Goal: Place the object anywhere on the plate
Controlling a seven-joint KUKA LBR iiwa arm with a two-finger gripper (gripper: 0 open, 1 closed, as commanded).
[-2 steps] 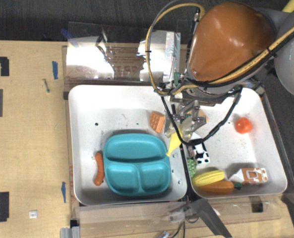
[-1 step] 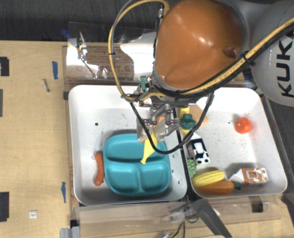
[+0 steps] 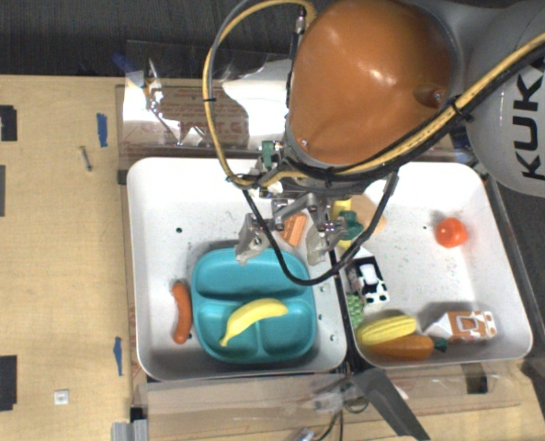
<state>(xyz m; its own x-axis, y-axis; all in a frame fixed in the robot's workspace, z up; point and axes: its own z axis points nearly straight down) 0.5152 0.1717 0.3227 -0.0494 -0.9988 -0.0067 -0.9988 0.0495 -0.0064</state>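
Note:
A teal divided plate (image 3: 226,278) lies in the left bin (image 3: 153,209). On its lower compartments rests a yellow banana (image 3: 252,318). My gripper (image 3: 285,243) hangs over the plate's far edge, under the big orange wrist band, and its two grey fingers (image 3: 250,243) are spread wide, so it is open. A small orange piece (image 3: 295,229) shows in the gap between them. I cannot tell whether either finger touches it.
A red-orange sausage (image 3: 181,311) lies left of the plate. The right bin (image 3: 502,246) holds an orange ball (image 3: 451,232), a corn cob (image 3: 387,327), a carrot (image 3: 408,346), a small carton (image 3: 470,324), a black-and-white piece (image 3: 371,283) and a yellow-green item (image 3: 347,220). Cables hang around the wrist.

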